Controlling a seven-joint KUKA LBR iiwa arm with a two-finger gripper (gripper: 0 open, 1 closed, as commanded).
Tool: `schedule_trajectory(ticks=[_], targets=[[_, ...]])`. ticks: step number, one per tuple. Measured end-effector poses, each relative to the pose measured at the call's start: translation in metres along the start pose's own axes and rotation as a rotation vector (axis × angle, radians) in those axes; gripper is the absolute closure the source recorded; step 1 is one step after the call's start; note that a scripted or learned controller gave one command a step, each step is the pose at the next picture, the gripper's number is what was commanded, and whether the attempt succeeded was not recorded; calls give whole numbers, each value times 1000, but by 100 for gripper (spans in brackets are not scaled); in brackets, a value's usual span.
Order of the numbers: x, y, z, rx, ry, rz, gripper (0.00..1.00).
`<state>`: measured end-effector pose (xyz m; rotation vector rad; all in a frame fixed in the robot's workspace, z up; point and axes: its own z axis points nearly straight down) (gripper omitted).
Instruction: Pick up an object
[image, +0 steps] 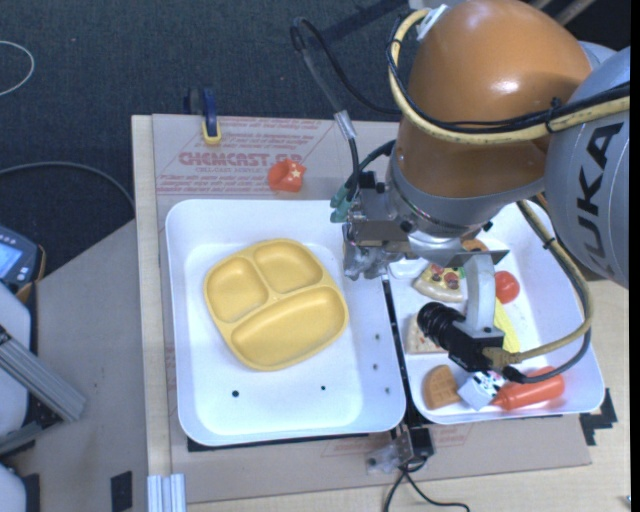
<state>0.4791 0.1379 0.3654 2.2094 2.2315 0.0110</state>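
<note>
The arm's big orange-banded wrist hangs over the right bin (590, 350) and hides much of it. My gripper (363, 262) points down at the near-left corner of that bin, by the wall between the two bins. Toy foods lie in the right bin: a pizza slice (443, 281), a small red tomato (507, 287), a yellow piece (511, 330), an orange carrot (528, 391) and a round brown cookie (439, 386). Nothing shows in the gripper's grasp.
The left bin (190, 300) holds a yellow divided plate (276, 301). A small red toy fruit (286, 176) lies on the cardboard behind the bins, outside them. A blue clamp (209, 104) sits at the board's far edge.
</note>
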Motion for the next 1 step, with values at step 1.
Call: schedule_trajectory(ticks=[1], targets=[[-1,1,-56,-2,-2,8,100]])
